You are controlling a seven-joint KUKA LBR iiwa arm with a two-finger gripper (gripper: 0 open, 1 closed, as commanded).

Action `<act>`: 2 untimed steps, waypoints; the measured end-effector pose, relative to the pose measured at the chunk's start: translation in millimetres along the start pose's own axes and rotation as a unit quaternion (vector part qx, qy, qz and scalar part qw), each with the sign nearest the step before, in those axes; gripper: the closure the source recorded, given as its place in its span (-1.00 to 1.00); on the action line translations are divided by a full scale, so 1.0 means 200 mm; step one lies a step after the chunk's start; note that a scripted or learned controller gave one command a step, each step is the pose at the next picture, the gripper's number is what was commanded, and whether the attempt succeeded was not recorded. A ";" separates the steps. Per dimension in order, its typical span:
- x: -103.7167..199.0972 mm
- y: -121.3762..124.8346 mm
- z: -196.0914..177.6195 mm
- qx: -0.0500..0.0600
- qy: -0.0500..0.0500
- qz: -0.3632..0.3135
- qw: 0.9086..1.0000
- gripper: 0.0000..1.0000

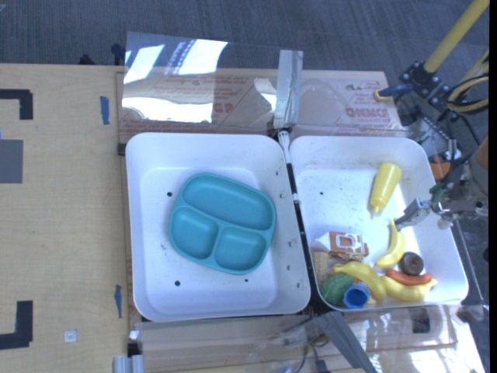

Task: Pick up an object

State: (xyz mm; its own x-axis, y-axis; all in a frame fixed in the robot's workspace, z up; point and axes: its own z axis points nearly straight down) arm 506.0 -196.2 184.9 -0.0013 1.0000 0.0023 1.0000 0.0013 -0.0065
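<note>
- Nearest to us, in the near corner of the right bin (311, 162), sits a pile of toy food: a green lump (335, 287), a blue cup (356, 296), some bananas (365, 277) and a small box (346, 244).
- A bit farther back, a yellow bottle (384, 186) lies alone, well apart from the pile.
- The gripper (411, 213) hangs by the right wall, between the bottle and the pile. We cannot tell how its jaws stand, and we see nothing in them.
- The left bin (144, 286) holds a teal tray (222, 222).
- We think we are at the reaching step. Next we must go down over one toy and close on it.
</note>
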 end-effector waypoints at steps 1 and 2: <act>0.00 0.06 0.49 -0.005 0.000 -0.027 1.000 -1.00; -0.01 0.07 0.45 -0.006 -0.002 -0.026 1.000 1.00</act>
State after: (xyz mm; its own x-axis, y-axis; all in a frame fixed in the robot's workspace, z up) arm 519.5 -198.4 94.9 -0.0530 0.9986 -0.0018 0.9986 0.0530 0.0062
